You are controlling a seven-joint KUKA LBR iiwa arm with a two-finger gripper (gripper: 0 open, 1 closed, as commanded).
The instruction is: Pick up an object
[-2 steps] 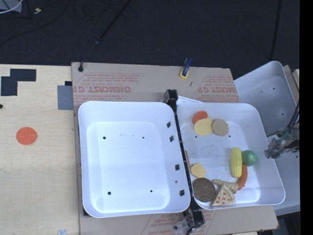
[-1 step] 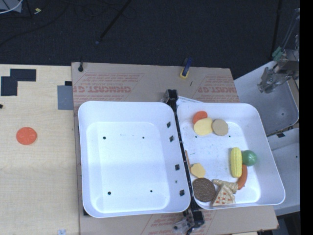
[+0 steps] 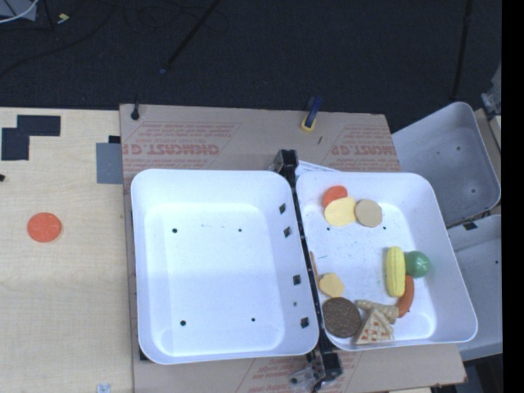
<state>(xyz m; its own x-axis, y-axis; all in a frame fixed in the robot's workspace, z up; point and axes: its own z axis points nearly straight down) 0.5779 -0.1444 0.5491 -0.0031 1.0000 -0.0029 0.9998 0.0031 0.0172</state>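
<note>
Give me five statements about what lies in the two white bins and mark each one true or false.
1. The toy food all lies in the right white bin. True.
2. The yellow corn cob lies beside a green round piece. True.
3. The dark brown round cookie sits at the far edge of its bin. False: it lies at the near edge, beside the waffle-patterned triangular wedge.
4. The left white bin holds the orange disc. False: that disc lies on the wooden bench, left of both bins.
5. The yellow oval piece touches a tan round piece. True.
</note>
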